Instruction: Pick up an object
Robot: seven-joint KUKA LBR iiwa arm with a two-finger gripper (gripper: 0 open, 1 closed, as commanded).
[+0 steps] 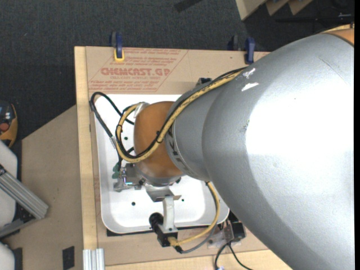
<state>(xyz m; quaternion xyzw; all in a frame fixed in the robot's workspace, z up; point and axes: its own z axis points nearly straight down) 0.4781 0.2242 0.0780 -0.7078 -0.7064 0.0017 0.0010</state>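
Note:
My arm reaches in from the right and covers most of the view. Its orange band (153, 139) hangs over the left white bin (115, 215). The gripper (130, 180) sits under the wrist, low over the bin's middle, seen from above. A small green and metal part (118, 174) shows at its left edge, and I cannot tell whether it belongs to the gripper or lies in the bin. The bare bin floor shows a couple of small dark specks (134, 202). The arm hides the rest of this bin and the right bin.
A brown sheet with red print (135, 69) lies behind the bin, held by blue clamps (117, 41). The wooden bench edge (84, 167) runs along the left. An aluminium rail (22, 196) lies off the bench to the left.

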